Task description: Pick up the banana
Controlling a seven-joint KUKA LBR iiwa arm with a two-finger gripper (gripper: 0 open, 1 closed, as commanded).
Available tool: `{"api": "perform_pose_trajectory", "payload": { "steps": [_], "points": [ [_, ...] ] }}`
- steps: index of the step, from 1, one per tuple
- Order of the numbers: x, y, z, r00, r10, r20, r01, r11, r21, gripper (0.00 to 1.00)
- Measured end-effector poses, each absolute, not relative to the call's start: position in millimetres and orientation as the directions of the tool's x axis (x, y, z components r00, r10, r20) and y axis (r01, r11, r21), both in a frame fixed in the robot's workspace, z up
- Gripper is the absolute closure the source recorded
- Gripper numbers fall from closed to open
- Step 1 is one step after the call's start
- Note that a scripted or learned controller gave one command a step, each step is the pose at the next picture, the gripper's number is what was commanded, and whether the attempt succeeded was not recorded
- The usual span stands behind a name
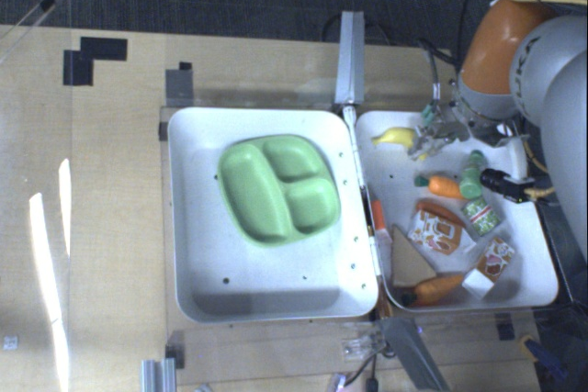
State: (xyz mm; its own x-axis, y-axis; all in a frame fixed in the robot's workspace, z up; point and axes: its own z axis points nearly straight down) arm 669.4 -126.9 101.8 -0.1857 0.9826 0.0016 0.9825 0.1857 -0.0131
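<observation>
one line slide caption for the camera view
Tool beside the banana in the right bin; green tray in the left bin.

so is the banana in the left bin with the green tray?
No, the banana lies in the right bin, at its far-left corner.

The scene was evenly and fairly brightly lit from above, with soft, weak shadows. The left bin (pixel 184 225) showed a grey shaded band along its near inner wall, and the green divided tray (pixel 278 188) cast a faint shadow on its floor. Pale glare streaks lay on the clear panel (pixel 41 225) at the left. The whole picture was slightly soft and grainy; the arm (pixel 551 69) at right looked blurred.
</observation>
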Motion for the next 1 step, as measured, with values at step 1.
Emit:
{"api": "perform_pose_trajectory", "payload": {
  "steps": [1],
  "points": [
    [670.6, -25.4, 190.7, 0.009, 1.000, 0.000, 1.000, -0.009, 0.005, 1.00]
  ]
}}
